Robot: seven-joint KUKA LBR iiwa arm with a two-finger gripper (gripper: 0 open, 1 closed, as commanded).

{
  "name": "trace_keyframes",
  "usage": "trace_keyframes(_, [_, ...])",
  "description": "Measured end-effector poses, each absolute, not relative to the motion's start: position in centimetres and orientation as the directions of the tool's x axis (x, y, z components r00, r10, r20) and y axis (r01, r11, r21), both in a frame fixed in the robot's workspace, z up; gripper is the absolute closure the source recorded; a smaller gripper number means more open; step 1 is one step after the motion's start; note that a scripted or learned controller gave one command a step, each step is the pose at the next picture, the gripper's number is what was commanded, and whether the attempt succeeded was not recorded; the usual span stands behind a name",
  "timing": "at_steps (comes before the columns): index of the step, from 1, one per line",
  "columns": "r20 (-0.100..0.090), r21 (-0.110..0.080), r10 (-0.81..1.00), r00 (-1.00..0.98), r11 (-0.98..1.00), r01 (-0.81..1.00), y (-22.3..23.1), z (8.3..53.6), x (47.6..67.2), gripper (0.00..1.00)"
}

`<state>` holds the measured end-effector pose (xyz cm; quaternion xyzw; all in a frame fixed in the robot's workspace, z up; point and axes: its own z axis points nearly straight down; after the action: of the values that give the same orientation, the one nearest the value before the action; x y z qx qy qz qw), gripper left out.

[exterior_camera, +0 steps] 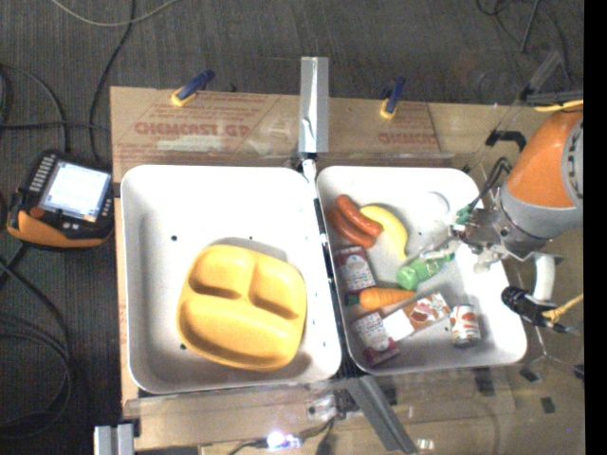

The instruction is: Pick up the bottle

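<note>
A small green bottle (422,271) lies on its side in the middle of the right bin (493,349), pointing up to the right. My gripper (467,236) hangs over the right side of that bin, just above and right of the bottle's upper end. It is very close to the bottle, and I cannot tell whether it touches. The orange-banded wrist (545,183) rises behind it at the right edge of the view.
Around the bottle lie a hot dog (353,220), a banana (387,224), a carrot (386,298), two red-labelled packs (356,269) (373,334), a white carton (417,316) and a small can (465,325). The left bin (152,207) holds a yellow divided tray (247,304).
</note>
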<state>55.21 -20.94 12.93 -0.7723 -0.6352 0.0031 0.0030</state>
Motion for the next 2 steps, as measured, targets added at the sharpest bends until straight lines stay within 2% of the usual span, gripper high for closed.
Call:
trace_keyframes(1, [-0.004, 0.005, 0.990, 0.141, -0.141, 0.990, -19.28, 8.80, 58.18, 0.00])
trace_keyframes(2, [-0.005, 0.002, 0.990, 0.140, -0.140, 0.990, -19.30, 9.51, 58.15, 1.00])
